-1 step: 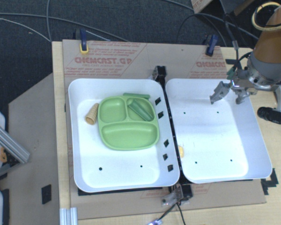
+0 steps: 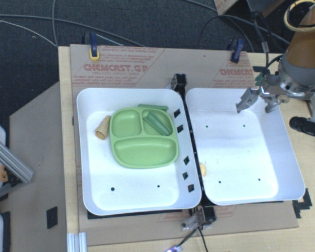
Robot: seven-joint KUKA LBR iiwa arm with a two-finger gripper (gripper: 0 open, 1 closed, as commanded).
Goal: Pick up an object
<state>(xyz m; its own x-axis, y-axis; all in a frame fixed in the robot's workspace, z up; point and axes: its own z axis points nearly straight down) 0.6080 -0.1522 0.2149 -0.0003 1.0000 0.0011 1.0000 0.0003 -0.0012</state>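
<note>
A green divided plate (image 2: 144, 138) lies in the left bin (image 2: 94, 193), with a darker green piece (image 2: 158, 122) resting in its upper right compartment. A tan cone-shaped piece (image 2: 102, 127) lies just left of the plate. A small yellow bit (image 2: 202, 169) sits at the left edge of the right bin (image 2: 241, 190). My gripper (image 2: 259, 102) hangs over the right bin's far right corner, open, with nothing between its two grey fingers (image 2: 245, 101).
Black clips (image 2: 186, 161) run along the divide between the bins. Blue clamps (image 2: 94, 46) hold the cardboard base at the back. The orange-banded arm (image 2: 303, 51) enters from the upper right. Cables cross the dark floor behind.
</note>
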